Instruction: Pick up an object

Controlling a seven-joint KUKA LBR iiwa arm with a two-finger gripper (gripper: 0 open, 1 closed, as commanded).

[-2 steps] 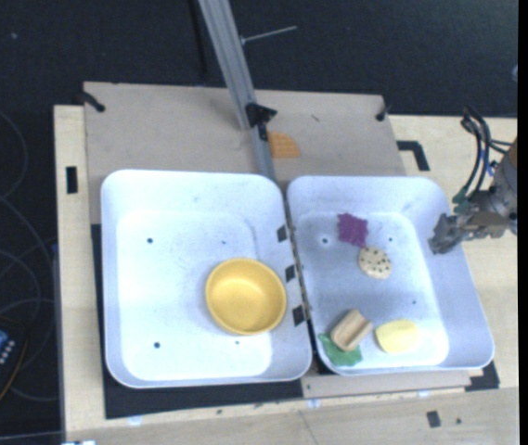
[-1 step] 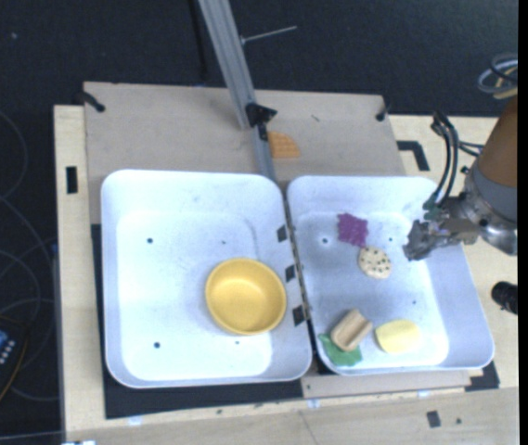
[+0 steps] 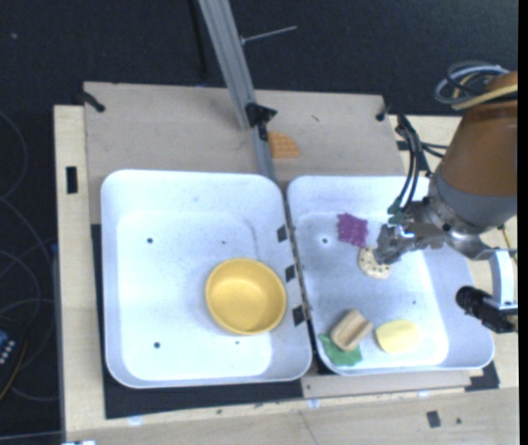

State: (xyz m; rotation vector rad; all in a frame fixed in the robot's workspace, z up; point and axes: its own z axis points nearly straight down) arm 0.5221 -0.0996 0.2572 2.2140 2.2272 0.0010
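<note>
Right of centre, the claw (image 3: 386,251) sits over a round cookie (image 3: 372,265) in the right bin (image 3: 458,352); its grip state can't be told, and no writing is readable.

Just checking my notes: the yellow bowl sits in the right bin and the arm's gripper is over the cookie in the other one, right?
Not quite. The camera view shows the yellow bowl in the left bin; the gripper is over the cookie in the right bin.

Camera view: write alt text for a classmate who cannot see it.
The arm's end effector hangs over a small round biscuit-like piece in the right bin, near a purple piece, a tan block and a yellow lump. The left bin holds a yellow bowl.
</note>
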